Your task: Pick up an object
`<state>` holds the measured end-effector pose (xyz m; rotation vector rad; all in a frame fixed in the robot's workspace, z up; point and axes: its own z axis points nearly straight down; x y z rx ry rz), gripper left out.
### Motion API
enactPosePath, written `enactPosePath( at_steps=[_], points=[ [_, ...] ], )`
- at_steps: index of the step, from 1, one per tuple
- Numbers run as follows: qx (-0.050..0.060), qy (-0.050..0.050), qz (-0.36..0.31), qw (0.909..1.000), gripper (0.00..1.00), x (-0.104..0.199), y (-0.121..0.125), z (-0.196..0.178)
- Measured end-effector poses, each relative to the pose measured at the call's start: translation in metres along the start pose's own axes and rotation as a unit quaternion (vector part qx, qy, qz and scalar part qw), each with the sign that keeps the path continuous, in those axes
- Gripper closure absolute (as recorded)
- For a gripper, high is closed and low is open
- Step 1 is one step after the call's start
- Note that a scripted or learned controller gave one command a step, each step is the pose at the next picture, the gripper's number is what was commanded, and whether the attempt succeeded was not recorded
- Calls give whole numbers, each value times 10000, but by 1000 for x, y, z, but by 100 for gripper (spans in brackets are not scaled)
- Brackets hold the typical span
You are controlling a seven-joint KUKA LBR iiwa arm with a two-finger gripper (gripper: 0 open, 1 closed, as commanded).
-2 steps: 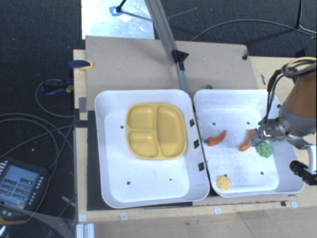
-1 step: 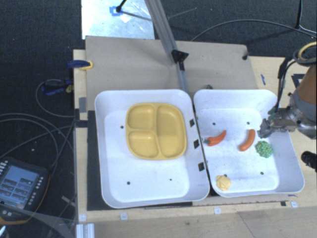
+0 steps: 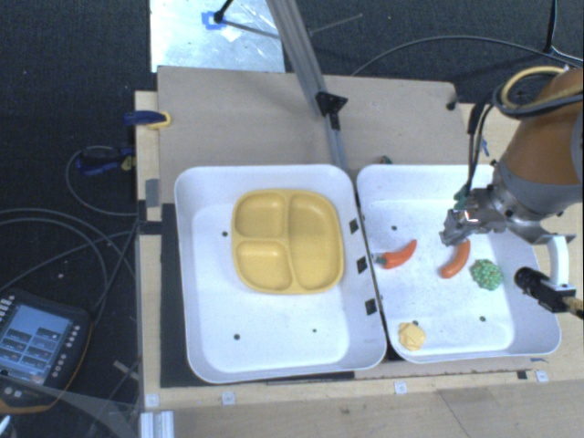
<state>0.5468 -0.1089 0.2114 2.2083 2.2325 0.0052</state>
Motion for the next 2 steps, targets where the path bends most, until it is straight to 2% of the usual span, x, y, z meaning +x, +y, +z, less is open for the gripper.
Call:
enactPosePath(
  at_steps=[1, 2],
  points=[
    [-6, 5, -7, 10000, 100, 53, 30, -7],
    [4, 7, -7, 10000, 100, 112, 46, -3]
  ],
)
